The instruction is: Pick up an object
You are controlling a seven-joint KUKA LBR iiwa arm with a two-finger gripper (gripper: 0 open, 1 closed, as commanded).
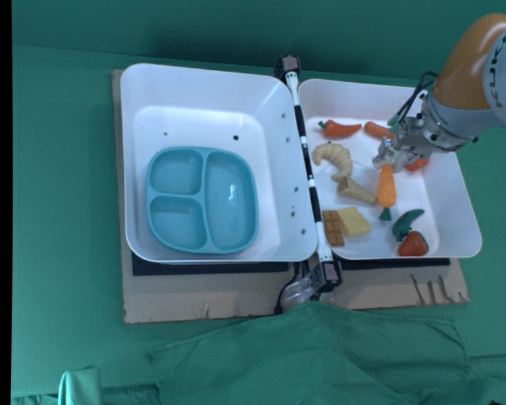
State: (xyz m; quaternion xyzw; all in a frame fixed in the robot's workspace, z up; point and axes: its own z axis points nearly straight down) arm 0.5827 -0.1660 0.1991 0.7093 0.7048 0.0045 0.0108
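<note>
Camera view, left to right: I note a teal divided plate point(202, 199) in the left bin point(152, 87), clear of the work. In the right bin point(455, 218), croissant point(335, 155), waffle cone point(355, 191) and chocolate bar point(332, 227) crowd the toy carrot point(386, 186). I judge the carrot my target; descend vertically. Gripper point(390, 154) hovers above its upper end, holding nothing; finger opening I cannot tell.

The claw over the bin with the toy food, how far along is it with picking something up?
Done: the arm has brought the claw down into the right bin, just above the orange carrot. In hand: nothing visibly; the carrot lies on the bin floor. Left: grasping and lifting an item. The croissant, chili pepper and strawberry lie untouched.
</note>
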